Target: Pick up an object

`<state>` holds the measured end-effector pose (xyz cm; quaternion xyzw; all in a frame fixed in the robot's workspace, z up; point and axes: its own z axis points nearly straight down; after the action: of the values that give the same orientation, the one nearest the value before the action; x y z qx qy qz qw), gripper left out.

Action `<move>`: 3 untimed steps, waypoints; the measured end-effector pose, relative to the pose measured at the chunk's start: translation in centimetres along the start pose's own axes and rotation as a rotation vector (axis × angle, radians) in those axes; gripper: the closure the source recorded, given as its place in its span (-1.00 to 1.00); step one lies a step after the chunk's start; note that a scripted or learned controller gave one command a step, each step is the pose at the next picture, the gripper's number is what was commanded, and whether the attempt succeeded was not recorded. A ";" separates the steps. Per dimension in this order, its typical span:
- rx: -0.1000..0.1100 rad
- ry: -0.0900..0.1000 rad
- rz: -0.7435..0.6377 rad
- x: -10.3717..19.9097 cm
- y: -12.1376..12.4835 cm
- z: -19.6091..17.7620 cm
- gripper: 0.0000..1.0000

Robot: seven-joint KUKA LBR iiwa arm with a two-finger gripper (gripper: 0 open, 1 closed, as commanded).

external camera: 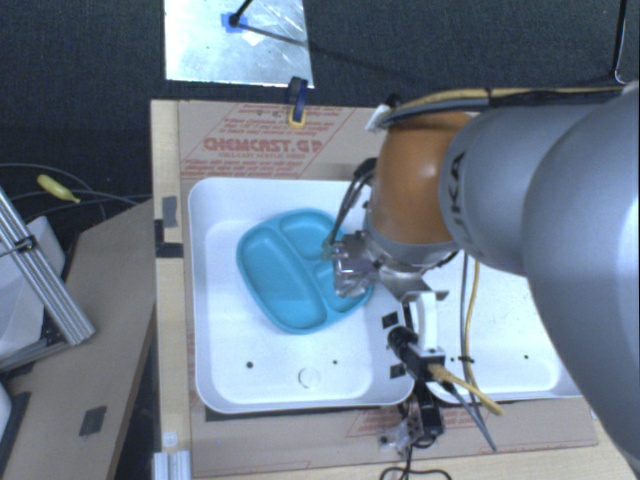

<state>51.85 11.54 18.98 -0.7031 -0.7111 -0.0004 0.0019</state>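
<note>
A blue divided plate (290,273) lies tilted in the middle of the left white bin (225,368). The arm comes in from the right, its orange band above the wrist. My gripper (346,271) is down at the plate's right rim, its metal tip over the blue edge. The wrist hides the plate's right side.
The right bin (515,363) lies under the arm, with only its near part showing. A cable bundle and a black fitting (420,363) hang over the wall between the bins. Brown cardboard (265,143) lies behind the bins, and an aluminium frame (40,288) stands at the left.
</note>
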 end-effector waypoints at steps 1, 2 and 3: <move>-0.019 0.005 -0.001 7.2 2.4 -12.8 1.00; -0.002 -0.002 0.012 3.5 -3.4 -15.9 1.00; -0.006 0.000 0.003 8.6 -3.1 -18.7 1.00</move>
<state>48.66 20.02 37.72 -0.7041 -0.7101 -0.0025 -0.0005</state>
